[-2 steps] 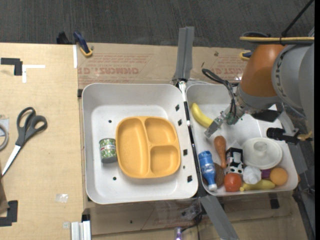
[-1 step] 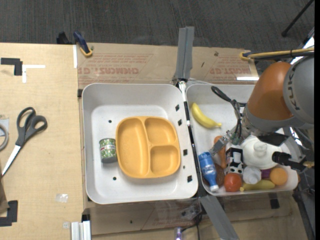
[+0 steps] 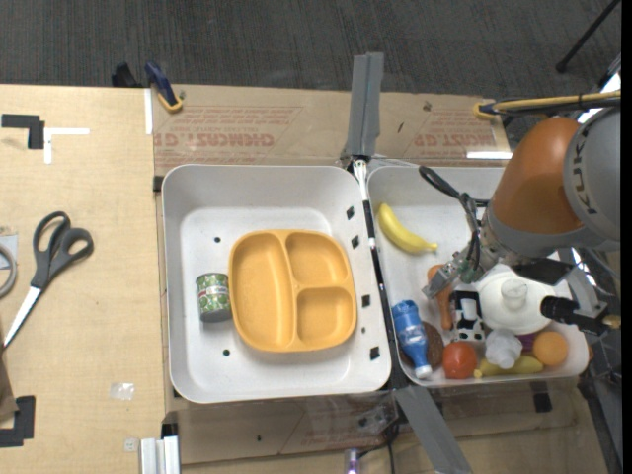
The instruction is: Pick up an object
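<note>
The right bin (image 3: 395,181) holds several small objects. A yellow banana (image 3: 403,230) lies near its far left. A blue bottle (image 3: 408,330) rests along the left wall with a brown item (image 3: 435,342) beside it. At the front sit a red ball-shaped fruit (image 3: 459,360), a crumpled white piece (image 3: 502,348) and an orange fruit (image 3: 550,349). My gripper (image 3: 462,309) is lowered into the middle of this bin, just above the red fruit and beside a small orange item (image 3: 438,280). The white wrist (image 3: 512,300) covers what lies below it.
The left bin (image 3: 183,265) carries a yellow divided plate (image 3: 293,289) and a small green can (image 3: 212,295) at the plate's left. Scissors (image 3: 47,255) lie on the bench at far left. The arm's orange band (image 3: 538,181) hangs over the right bin's far right.
</note>
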Robot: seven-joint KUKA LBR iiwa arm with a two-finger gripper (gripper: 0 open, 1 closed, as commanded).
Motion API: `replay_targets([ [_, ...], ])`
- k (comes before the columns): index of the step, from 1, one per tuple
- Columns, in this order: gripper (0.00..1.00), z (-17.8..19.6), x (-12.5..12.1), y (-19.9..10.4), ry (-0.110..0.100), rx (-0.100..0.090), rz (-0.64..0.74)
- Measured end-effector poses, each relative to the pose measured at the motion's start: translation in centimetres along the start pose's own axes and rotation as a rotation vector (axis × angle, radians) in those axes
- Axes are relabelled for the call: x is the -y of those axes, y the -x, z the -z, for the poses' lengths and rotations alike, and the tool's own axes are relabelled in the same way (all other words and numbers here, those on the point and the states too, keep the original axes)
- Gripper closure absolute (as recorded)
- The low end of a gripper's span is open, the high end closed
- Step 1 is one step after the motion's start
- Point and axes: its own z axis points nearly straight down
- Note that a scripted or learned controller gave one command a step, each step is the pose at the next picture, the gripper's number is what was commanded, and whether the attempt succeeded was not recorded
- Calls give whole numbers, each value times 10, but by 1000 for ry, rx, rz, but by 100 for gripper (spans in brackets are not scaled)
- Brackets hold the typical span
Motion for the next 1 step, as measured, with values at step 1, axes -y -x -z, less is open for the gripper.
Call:
replay_targets([
  [1, 100, 122, -50, -32, 0, 0, -100],
])
